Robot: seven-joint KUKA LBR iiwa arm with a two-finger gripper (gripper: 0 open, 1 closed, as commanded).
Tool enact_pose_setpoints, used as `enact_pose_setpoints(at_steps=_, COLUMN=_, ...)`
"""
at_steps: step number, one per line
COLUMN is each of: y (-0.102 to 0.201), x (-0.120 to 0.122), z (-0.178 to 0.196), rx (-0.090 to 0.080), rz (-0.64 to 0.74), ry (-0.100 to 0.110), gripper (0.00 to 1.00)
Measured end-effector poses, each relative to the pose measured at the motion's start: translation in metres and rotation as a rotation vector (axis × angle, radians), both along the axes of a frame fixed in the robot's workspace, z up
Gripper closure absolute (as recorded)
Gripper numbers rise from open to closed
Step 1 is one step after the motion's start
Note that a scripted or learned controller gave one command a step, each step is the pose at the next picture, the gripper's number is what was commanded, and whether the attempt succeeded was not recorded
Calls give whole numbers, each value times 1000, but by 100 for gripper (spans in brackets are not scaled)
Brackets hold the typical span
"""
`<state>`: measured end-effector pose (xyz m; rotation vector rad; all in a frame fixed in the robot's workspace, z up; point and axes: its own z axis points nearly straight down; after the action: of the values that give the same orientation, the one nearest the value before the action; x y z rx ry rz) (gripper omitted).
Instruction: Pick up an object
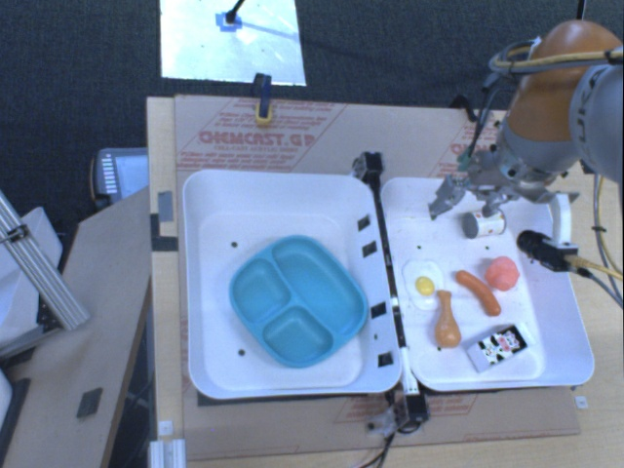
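I see 2 bins. In the right bin (575,359), nearest me, a black-and-white box (497,347); beyond it a drumstick (447,322), sausage (479,292), fried egg (424,285) and pink ball (503,272). Farther, a small grey-white cylinder (484,225) lies with its long axis 3-to-9 o'clock, just at 5 o'clock of the gripper (470,196), whose fingers are spread and hold nothing.

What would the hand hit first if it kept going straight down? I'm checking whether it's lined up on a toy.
Probably bare floor of the right bin, not a toy. The hand hangs just beside the small white cylinder, though depth is unclear.
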<state>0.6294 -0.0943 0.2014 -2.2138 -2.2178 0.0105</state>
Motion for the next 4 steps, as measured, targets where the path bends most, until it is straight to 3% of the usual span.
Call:
enact_pose_setpoints(at_steps=1, y=0, x=2, z=6, rx=-1, rz=2, ry=-10, gripper=0)
enact_pose_setpoints(at_steps=3, y=0, x=1, z=-102, rx=0, rz=-2, ry=-5, gripper=0)
enact_pose_setpoints(at_steps=4, y=1, x=1, z=-119, rx=-1, rz=-2, ry=-8, gripper=0)
